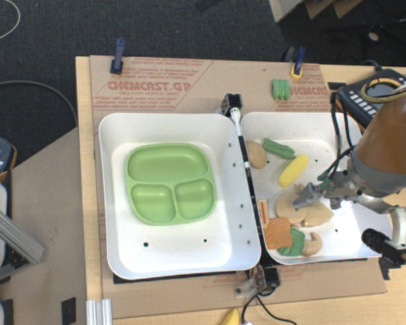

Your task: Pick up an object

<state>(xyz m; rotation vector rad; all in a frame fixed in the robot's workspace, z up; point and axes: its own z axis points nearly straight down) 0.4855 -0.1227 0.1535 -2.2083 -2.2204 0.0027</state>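
Item logged: yellow plastic corn cob in my right white bin, beside a green bean pod. Gripper low over tan discs; grip state I cannot tell.

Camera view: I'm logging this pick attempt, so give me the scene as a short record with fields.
left bin: holds a green divided plate
right bin: toy corn cob, green pod, tan potato-like piece, orange square, more toy food
outside bins: green toy piece on the board
gripper: low over the right bin's food pile
held object: none visible
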